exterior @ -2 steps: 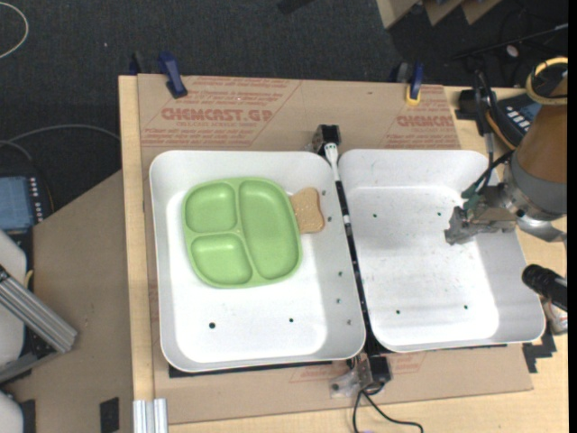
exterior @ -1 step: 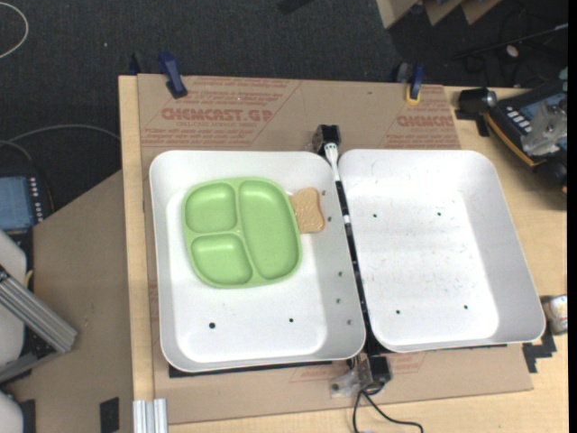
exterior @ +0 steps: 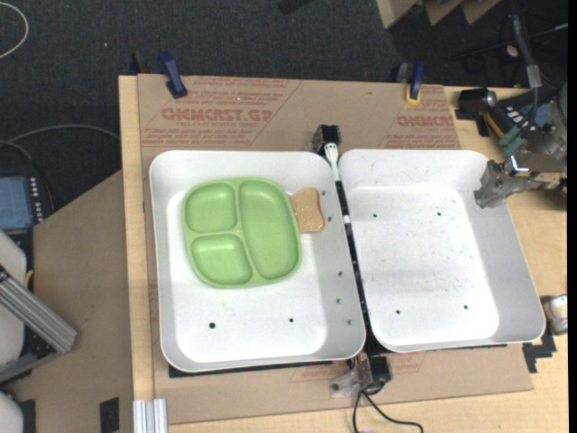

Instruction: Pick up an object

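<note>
A green divided plate (exterior: 242, 233) is lying in the far half of the left bin (exterior: 180, 332), and a small tan piece (exterior: 309, 210) is sitting against its right edge. The right bin (exterior: 433, 269) is lying just beside it on the worktop (exterior: 216, 106). The claw (exterior: 494, 188) is hanging over the right bin's far right corner; whether it is apart or together, I cannot tell.

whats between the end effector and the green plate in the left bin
In the camera view, between the end effector and the green divided plastic plate lie the right white bin's speckled floor, the black seam between bins, and a small tan flat piece touching the plate.
</note>
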